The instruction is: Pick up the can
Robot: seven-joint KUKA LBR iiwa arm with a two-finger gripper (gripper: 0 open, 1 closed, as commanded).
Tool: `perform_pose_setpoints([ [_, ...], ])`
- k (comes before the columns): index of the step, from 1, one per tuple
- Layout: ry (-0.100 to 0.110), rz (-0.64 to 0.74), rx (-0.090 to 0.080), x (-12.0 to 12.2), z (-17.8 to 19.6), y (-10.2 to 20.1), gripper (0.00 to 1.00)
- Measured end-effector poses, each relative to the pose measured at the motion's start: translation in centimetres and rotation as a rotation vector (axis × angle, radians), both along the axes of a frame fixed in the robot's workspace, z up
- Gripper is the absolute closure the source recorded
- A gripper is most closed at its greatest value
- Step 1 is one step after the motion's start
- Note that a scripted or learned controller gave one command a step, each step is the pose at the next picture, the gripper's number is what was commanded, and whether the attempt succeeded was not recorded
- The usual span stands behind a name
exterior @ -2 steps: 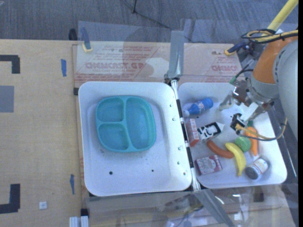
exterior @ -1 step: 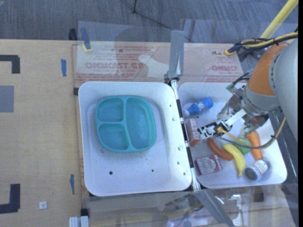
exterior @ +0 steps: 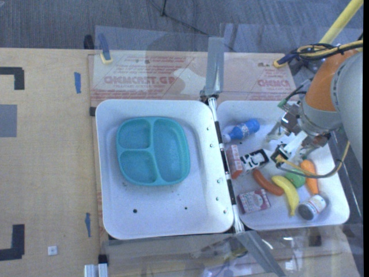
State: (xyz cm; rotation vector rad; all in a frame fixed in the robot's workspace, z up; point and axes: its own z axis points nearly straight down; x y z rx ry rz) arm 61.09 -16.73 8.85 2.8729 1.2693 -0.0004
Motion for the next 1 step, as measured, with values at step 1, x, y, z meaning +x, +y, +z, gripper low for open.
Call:
perform_pose_setpoints([
  [1,0.011,-0.049,0.015,5.32,0.51,-3.98,0.00],
])
